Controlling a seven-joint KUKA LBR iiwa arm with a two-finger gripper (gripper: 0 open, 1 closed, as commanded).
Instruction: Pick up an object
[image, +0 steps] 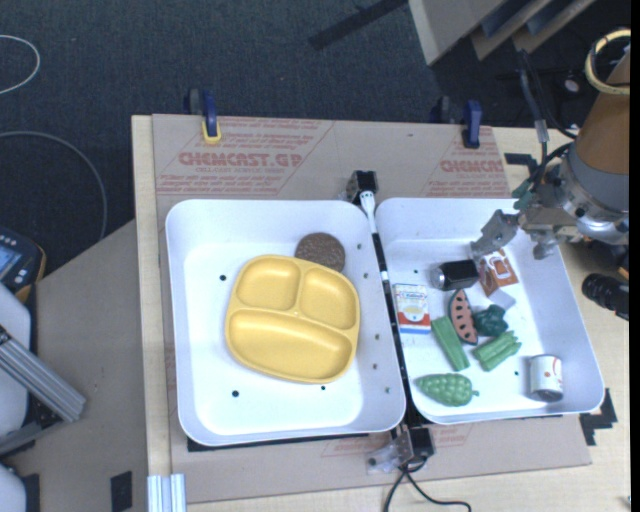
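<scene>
Where bins meet: left bin (190, 300) yellow tray (292, 318) | right bin (570, 300) toys

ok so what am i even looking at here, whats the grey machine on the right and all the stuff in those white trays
It is a robot arm, grey with an orange band, reaching in from the right. One camera looks down on the bench from above. The arm's claw hangs over the right tray, and I cannot tell whether it grips anything. That tray holds small toys: a green grape bunch, a watermelon slice, a small carton, a little can and a black block. The left tray holds a yellow divided plate and a brown disc.
</scene>
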